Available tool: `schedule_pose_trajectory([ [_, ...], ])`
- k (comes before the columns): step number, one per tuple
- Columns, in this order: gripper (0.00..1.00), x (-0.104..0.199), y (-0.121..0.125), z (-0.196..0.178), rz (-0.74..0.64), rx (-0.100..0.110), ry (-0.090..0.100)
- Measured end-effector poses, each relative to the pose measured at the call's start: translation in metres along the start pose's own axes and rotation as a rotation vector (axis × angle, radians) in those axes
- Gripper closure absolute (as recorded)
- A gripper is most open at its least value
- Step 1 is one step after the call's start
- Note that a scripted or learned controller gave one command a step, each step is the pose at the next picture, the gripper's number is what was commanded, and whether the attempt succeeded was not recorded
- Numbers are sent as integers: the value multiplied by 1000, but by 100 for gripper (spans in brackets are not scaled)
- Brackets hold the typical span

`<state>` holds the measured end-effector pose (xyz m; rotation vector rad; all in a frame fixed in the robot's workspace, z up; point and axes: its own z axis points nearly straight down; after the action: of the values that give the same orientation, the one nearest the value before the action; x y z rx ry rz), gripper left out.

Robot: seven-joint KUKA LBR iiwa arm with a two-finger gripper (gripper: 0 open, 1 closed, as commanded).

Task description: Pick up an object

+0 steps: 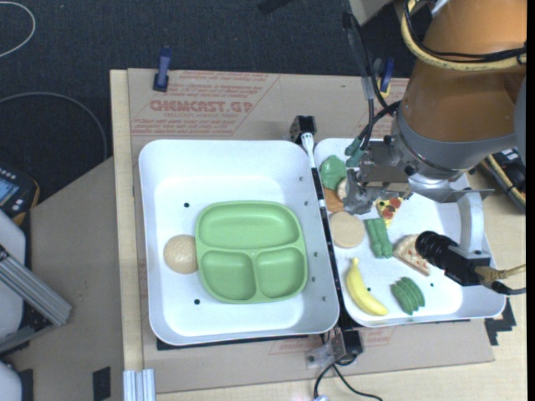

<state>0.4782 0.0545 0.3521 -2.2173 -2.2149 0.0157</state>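
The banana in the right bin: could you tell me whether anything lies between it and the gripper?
Yes. The gripper sits near the right bin's upper left; the banana lies toward the front. A tan round piece and a green vegetable lie between them.

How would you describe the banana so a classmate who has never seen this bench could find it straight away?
Start at the right white bin, the one crowded with toy food. Look along its front edge, near the wall shared with the left bin: the banana lies there, in front of a pale round disc. It is the only yellow, curved piece; the green pieces beside it are short and ridged.
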Motion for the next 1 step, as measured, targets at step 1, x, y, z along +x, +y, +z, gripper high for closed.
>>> schedule_pose_trajectory([
  [1,100,-27,1,55,4,-4,1],
])
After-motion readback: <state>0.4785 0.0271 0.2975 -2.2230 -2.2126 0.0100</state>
